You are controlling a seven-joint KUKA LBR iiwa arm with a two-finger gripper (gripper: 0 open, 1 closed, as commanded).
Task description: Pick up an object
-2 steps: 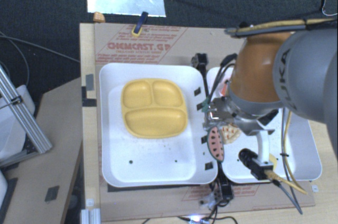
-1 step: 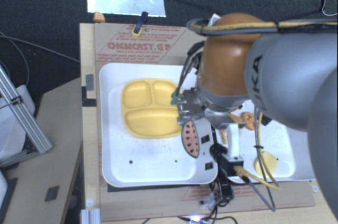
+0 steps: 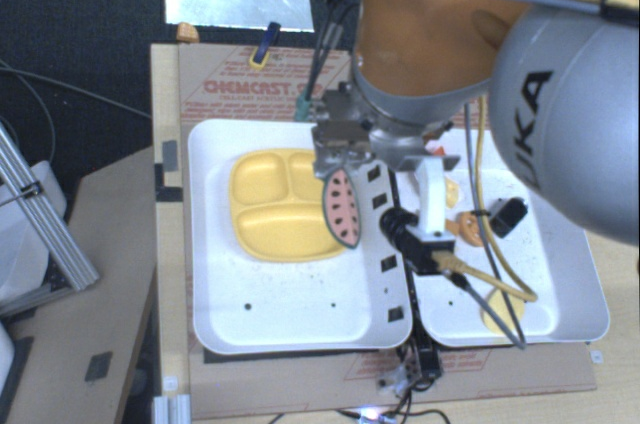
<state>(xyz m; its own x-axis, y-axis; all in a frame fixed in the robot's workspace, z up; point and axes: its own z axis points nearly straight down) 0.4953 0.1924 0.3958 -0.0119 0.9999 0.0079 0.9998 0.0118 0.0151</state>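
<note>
A watermelon slice [image 3: 343, 210], pink with black seeds and a green rind, hangs on end over the right edge of the yellow divided plate [image 3: 280, 204] in the left bin [image 3: 260, 312]. Its top end sits between the fingers of my gripper [image 3: 337, 174], which is shut on it. The wrist and the large orange-and-grey arm above hide the back of both bins.
In the right bin [image 3: 570, 312] lie a small orange piece [image 3: 467, 228], a black piece [image 3: 509, 213] and a yellow piece [image 3: 503, 311]. Cables trail from the arm across that bin. A dark strip [image 3: 390, 262] runs between the bins. Cardboard lies under them.
</note>
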